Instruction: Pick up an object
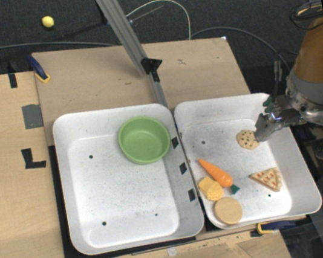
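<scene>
Starting at the near rim of the right bin (307,196): finding a round tan disc (228,210) lying flat just inside that rim, toward the bin's left corner. Noting a yellow cracker (210,189) touching the disc on its far side, close to the bin's left wall. Seeing an orange carrot (216,172) lying at a slant just beyond the cracker, touching it, with a small green stub at its near end. Spotting a pizza slice (267,180) flat on the bin's floor, toward its right wall, apart from the carrot.

Moving farther into the same bin: finding a speckled cookie (247,139) lying flat near the middle, nothing gripping it. Seeing the gripper (264,128) reaching in over the bin's right wall, tip low and just beside the cookie's right edge, perhaps touching it; not being able to tell whether open or closed.

Looking across the bin's left wall: finding the left bin (118,200) butting against it, with a green bowl (144,139) sitting upright at its far side.

Looking beyond the right bin's far rim: seeing a grey metal pole (123,27) slanting away, and well past it, to the left, a small yellow ball (48,21) on dark floor.
</scene>
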### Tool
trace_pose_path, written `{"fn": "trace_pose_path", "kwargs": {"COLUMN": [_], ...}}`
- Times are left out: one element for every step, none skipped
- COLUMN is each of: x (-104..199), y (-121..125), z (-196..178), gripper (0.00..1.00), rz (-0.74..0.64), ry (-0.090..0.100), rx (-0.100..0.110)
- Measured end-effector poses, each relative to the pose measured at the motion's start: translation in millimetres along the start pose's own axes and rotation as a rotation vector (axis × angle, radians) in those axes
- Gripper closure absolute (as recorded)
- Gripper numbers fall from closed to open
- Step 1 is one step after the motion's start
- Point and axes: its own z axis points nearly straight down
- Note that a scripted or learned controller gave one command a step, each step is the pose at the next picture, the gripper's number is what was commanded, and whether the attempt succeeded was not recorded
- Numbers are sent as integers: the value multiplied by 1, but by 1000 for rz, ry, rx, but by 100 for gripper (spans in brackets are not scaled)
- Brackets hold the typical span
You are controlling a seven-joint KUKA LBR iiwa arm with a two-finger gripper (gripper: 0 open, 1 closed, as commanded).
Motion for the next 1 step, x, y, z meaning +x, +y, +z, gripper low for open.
{"fn": "trace_pose_path", "kwargs": {"x": [53], "y": [-4], "z": [0], "gripper": [100], "rz": [-1], "ry": [0], "rx": [2]}}
